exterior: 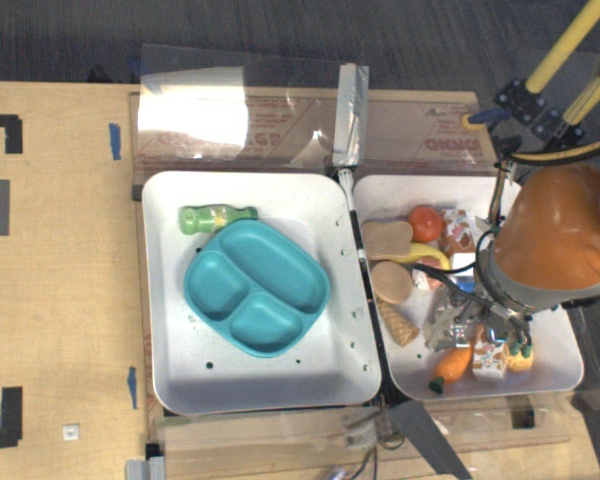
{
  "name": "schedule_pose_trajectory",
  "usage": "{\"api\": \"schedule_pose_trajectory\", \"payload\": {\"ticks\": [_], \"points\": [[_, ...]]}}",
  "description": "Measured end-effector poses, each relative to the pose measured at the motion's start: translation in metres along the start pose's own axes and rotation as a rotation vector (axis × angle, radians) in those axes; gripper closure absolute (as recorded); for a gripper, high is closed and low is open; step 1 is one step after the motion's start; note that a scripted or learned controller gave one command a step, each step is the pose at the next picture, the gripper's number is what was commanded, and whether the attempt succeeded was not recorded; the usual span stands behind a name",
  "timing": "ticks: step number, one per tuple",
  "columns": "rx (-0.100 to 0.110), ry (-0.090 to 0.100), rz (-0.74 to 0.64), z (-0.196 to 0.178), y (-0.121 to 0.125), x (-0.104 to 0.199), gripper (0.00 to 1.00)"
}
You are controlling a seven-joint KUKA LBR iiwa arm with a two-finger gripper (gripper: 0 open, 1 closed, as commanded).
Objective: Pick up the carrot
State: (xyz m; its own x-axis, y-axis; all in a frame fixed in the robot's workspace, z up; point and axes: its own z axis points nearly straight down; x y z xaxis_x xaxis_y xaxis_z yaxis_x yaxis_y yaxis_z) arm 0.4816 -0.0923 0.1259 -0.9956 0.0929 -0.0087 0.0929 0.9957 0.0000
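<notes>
The claw (472,320) hangs low in the right bin (565,373), its metal fingers tangled in view among the clutter, and I cannot tell how far apart they stand or whether anything sits between them. Just below and slightly left of it lies the carrot (452,366), orange with a dark green end, resting on the bin floor near the front wall, beside a small carton (490,360). Further up the same bin lie a tomato (426,222), a banana (427,259) and some bread pieces (388,238). In the left bin (170,368) sit a teal divided plate (257,285) and a green bottle (213,217). Judging from this, the carrot is not yet lifted: the grasp and the raise are both left to do
</notes>
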Motion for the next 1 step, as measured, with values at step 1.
{"api": "schedule_pose_trajectory", "payload": {"ticks": [1], "points": [[-0.002,-0.002,-0.540,-0.0601,0.0241,-0.0185,1.00]]}}
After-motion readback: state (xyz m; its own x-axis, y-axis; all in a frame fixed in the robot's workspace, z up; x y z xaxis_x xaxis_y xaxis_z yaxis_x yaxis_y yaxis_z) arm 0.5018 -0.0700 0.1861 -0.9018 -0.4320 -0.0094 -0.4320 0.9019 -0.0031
